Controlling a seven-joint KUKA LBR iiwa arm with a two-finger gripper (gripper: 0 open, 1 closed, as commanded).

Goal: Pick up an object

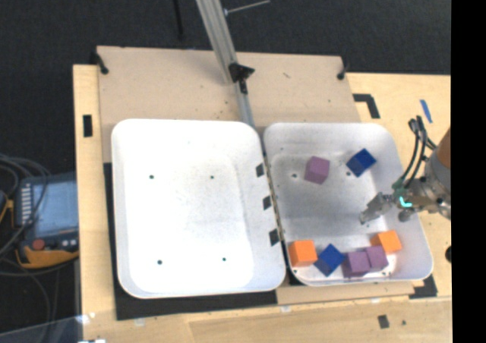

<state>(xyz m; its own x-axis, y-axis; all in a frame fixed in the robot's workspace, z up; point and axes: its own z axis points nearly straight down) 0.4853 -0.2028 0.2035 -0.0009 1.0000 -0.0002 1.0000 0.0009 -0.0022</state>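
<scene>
Gripper point(383, 209) at right edge of frame, over the right bin point(334, 136), above its lower-right area; whether it is wide, narrow or holding anything cannot be told. Blocks in right bin: purple block point(317, 170) and blue block point(361, 162) upper centre; along the lower wall an orange block point(303, 252), second blue block point(329, 259), two purple blocks point(365, 261), second orange block point(389, 241). Left bin point(190, 205) fills centre-left of frame.

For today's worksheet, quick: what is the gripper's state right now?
Gripper: over the right bin, above the orange block; open or closed cannot be told, and nothing is seen between its fingers.
</scene>
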